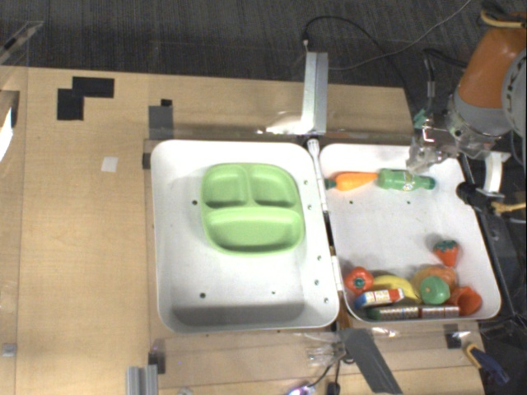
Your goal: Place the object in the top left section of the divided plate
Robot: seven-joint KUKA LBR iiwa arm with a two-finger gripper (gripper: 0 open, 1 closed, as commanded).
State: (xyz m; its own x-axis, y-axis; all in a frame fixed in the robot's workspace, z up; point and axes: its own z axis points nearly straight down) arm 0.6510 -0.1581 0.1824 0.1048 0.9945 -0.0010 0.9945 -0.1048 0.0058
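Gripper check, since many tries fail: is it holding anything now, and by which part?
It cannot be told. The two-finger gripper sits right above the green leafy end of the orange toy carrot, but no grip is visible.

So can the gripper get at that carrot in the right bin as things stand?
Probably yes. The carrot lies alone on bare floor near the far wall of the right bin, its green leafy top just below the gripper. Nothing lies over it; the bin's left wall is close.
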